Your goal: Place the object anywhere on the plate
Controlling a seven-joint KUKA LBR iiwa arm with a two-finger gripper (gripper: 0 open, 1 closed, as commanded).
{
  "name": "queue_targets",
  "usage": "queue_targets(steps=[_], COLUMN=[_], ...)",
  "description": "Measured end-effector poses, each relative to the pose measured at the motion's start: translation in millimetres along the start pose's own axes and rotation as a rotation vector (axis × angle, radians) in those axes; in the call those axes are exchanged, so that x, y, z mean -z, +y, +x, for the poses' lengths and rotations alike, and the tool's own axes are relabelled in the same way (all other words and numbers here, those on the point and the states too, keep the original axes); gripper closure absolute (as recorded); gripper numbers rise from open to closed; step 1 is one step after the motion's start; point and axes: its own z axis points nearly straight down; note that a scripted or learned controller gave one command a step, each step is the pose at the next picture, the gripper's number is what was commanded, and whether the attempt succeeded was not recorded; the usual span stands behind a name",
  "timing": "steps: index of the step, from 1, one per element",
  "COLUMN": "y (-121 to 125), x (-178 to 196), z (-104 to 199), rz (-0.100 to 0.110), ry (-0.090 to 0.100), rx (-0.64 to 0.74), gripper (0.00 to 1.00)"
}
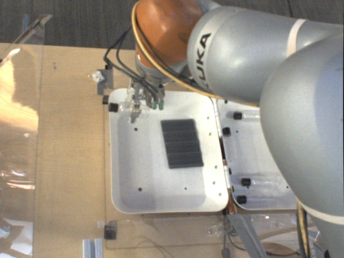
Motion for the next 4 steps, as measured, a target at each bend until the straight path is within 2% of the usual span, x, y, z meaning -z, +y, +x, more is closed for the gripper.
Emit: queue_targets(steps=[1, 2, 3, 4], y=[-0.7, 0.1, -5.5, -12.0], x=[-44.9, -28.7, 1.7, 136.1], z=[-26.9, -27.4, -27.5, -28.5], rz=[-0.001, -0.002, -0.002, -0.001], ry=[0.003, 0.0, 0.0, -0.002], rx=[0.32, 0.693, 0.727, 0.556], gripper=[1.0, 1.0, 1.0, 1.0])
